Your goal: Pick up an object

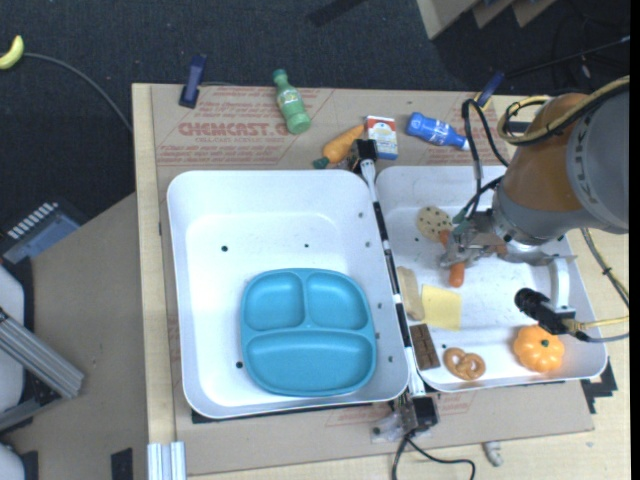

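Gripper (pixel 462 251) sat low in right bin (pixel 500 313), over small orange-red piece (pixel 456 274), likely toy carrot. Whether it was gripping: could not tell. Piece lay at bin's centre, cookie (pixel 433 221) at its 11 o'clock, yellow cheese slice (pixel 442 306) at 6 o'clock. Judged light, stiff, smooth plastic, prone to slip; best pinched across narrow width mid-body.

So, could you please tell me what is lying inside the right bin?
In the right bin: a cookie, yellow cheese slice, pretzel, small pumpkin, an orange piece under the gripper. The arm covers the far corner.
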Robot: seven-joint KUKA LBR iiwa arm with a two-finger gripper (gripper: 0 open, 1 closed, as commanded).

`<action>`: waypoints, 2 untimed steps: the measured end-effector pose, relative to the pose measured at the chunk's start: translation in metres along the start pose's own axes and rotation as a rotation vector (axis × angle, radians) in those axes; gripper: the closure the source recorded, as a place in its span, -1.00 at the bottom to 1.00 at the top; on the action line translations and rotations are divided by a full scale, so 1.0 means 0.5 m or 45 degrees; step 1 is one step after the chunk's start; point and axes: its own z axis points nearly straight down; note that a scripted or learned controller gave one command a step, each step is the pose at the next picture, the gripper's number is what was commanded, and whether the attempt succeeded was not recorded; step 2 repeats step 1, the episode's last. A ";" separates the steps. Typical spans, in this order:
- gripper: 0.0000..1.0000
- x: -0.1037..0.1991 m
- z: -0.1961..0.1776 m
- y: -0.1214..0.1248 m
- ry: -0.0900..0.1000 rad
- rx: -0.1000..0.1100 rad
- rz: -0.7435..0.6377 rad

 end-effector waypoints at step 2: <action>1.00 0.110 -0.232 -0.052 0.001 0.001 -0.001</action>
